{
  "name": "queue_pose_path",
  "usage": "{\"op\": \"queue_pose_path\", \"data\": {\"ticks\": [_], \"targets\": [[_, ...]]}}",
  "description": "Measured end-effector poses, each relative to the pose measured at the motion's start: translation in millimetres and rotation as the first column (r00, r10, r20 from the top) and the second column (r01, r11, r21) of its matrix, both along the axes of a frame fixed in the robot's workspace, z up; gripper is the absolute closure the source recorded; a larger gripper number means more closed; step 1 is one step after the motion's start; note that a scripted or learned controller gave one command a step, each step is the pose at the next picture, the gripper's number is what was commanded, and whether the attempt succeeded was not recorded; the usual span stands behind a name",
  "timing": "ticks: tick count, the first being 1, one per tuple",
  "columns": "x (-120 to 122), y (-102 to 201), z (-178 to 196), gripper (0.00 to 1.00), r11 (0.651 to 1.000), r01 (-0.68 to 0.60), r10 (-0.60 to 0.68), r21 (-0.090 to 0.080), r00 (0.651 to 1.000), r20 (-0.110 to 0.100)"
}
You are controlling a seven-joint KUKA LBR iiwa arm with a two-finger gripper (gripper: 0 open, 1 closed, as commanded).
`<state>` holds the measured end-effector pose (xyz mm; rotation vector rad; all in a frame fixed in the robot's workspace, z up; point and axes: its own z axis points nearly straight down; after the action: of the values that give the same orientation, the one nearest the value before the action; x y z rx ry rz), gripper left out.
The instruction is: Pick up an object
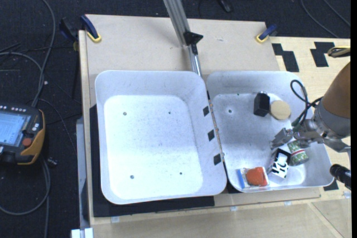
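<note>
Camera view looks down at a slant on a wooden tabletop (145,47) bearing two shallow white bins side by side. The left bin (111,120) offers a broad, bare floor; the right bin (234,120) has free floor in its left half, while its objects crowd the right and near edges.

The arm (337,103) reaches in from the right, partly cut off by the frame edge, with the end effector (290,139) low over the right bin's right side. Whether it is clenched or released cannot be told; its metal parts merge with cables and clutter.

Just below the end effector lie a green-labelled object (298,156) and a black-and-white object (279,166), close together and hard to identify. An orange-red object (256,176) sits at the near rim on something blue. Above the end effector, a black block (261,103) touches a tan round object (280,110). A slanted metal pole (173,0) crosses the far side of the tabletop.
</note>
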<state>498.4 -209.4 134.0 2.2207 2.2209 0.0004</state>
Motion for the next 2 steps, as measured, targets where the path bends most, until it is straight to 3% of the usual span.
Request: {"op": "queue_pose_path", "data": {"ticks": [1, 2], "targets": [[1.4, 0.1, 12.3, 1.00, 1.000, -0.001, 0.001, -0.001, 1.000, 0.005], [6.8, -1.1, 55.2, 1.00, 1.000, -0.001, 0.001, -0.001, 1.000, 0.003]]}}
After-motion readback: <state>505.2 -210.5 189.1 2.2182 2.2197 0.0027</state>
